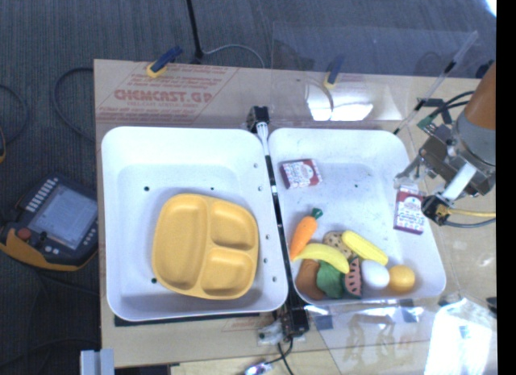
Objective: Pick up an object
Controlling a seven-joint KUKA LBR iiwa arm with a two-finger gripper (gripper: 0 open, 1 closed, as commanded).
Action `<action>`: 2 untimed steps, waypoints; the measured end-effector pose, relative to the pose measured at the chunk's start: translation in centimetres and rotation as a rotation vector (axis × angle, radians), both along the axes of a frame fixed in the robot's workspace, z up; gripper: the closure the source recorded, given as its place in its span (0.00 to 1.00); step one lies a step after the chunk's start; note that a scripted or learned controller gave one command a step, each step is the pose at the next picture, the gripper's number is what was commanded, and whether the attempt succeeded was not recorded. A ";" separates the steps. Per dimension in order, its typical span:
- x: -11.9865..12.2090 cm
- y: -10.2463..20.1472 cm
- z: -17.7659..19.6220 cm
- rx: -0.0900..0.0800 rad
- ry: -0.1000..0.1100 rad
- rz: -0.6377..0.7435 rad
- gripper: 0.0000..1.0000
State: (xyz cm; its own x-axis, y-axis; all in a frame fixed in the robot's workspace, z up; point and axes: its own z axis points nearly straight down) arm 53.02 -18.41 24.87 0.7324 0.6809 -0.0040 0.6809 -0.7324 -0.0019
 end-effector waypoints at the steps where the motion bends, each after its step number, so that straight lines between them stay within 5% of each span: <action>1: -4.7 -3.6 -0.5 0.000 0.001 -0.247 1.00; 2: -4.6 -3.4 10.7 -0.002 -0.002 -0.506 1.00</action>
State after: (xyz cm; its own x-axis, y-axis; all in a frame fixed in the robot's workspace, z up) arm 48.42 -21.82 35.58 0.9706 0.2406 -0.0033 0.2406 -0.9706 0.0010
